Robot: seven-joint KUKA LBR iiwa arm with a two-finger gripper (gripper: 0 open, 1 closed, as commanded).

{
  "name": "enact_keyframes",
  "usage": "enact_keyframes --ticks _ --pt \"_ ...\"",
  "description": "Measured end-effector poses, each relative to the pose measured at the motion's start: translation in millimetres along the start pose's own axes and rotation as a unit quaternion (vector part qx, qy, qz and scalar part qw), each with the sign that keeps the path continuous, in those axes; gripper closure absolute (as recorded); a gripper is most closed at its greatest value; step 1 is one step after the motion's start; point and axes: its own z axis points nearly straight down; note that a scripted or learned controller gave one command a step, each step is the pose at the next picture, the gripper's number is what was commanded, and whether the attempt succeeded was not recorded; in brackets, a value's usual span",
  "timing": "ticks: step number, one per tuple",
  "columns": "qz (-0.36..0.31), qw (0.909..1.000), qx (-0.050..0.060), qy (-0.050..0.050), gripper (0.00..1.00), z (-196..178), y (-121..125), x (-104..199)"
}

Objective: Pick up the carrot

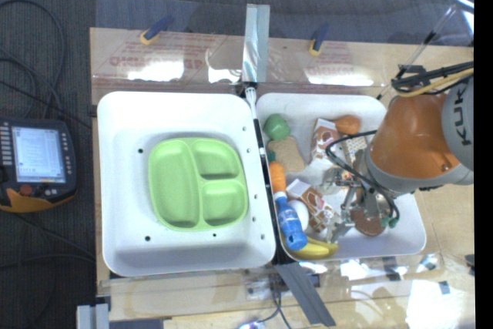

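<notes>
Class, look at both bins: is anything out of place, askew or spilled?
Nothing is spilled or damaged. The right bin is just crowded: the carrot lies against its left wall, above a blue bottle and banana. The green tray sits squarely.

Letters "KU" on the arm (461, 127)

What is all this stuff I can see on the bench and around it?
White bins: two, side by side on the bench.
Divided tray: one, green, in the left bin.
Carrot: one, orange, right bin, by its left wall.
Round ball: one, green, right bin, far left corner.
Bottle: one, blue with white cap, below the carrot.
Banana: one, yellow, near edge of the right bin.
Orange piece: one, far side of the right bin.
Handheld screen: one, dark, on the floor left of the bench.
Robot arm: one, grey and orange, reaching over the right bin; its hand hangs low there.
</notes>
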Motion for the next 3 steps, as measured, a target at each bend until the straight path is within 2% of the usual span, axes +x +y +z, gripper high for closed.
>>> enact_keyframes --ticks 1,2,3 --pt "0.161 0.9869 0.0 0.01 0.0 -71.9 93.6 8.6" --pt "0.219 0.9757 0.002 0.011 0.0 -69.1 114.7 -62.7" --pt "0.323 0.9463 0.004 0.012 0.0 -70.6 51.2 8.3"
